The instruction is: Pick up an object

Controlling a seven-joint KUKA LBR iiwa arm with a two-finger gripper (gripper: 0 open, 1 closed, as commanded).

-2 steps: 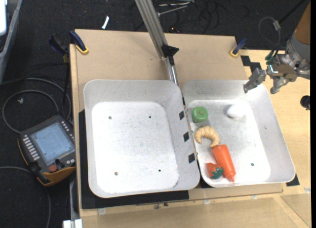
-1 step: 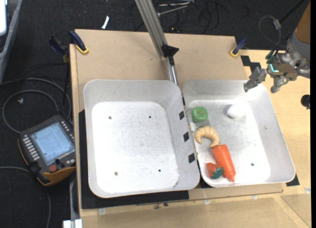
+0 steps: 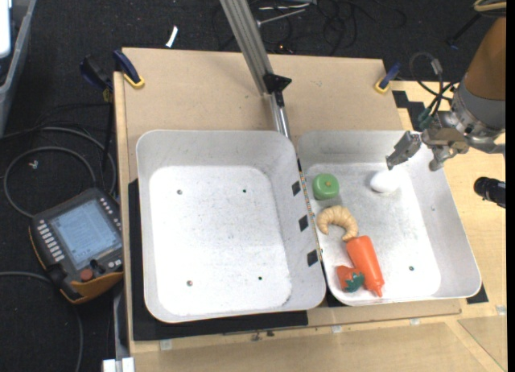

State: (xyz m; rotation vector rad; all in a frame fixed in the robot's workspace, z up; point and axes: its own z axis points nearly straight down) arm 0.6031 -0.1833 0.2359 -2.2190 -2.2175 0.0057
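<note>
On the wooden bench (image 3: 209, 97) over a dark cabled floor (image 3: 48, 145), the end effector (image 3: 420, 155) hangs spread, holding nothing, beside the egg (image 3: 384, 182).

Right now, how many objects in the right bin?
4, none visibly hidden. Green cylinder near the divider; white egg to its right, below the tool; croissant mid-left; orange carrot at the front.

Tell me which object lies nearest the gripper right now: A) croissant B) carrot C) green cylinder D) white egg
D: the white egg sits in the right bin just below the gripper, while the green cylinder, croissant and carrot lie farther off toward the bin's left side.
</note>
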